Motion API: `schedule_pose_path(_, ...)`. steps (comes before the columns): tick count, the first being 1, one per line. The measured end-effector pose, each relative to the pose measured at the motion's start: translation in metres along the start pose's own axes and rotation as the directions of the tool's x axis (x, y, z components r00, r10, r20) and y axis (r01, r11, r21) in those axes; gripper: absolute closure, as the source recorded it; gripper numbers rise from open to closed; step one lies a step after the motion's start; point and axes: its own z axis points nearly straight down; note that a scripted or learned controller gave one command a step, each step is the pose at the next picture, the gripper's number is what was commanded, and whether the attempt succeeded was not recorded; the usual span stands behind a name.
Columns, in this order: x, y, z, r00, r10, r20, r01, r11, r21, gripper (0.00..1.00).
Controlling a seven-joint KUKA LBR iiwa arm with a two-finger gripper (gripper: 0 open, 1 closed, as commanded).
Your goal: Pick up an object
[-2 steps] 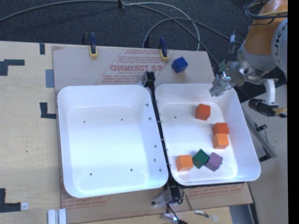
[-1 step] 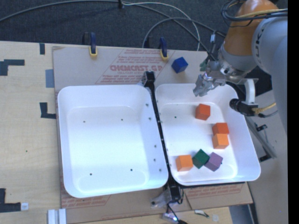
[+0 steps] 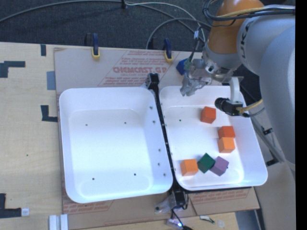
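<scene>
Stage: pick not yet made | gripper (image 3: pixel 191 89): above far edge of right bin (image 3: pixel 249 174), fingers close together, nothing between them | blocks: all six loose in right bin, nearest the orange-red block (image 3: pixel 208 114) | left: descend, grasp, lift

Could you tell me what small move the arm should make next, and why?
Probably shift the gripper toward the near side and down over the orange-red block. The gripper sits at the far edge of the right bin with nothing between its fingers, and that block lies closest, apart from the others.
</scene>
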Motion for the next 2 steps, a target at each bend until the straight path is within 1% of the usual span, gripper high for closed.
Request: schedule_pose_path(2,0.104,-0.006,0.011,1.0,0.001,0.0,-0.001,1.0,0.001,1.0)
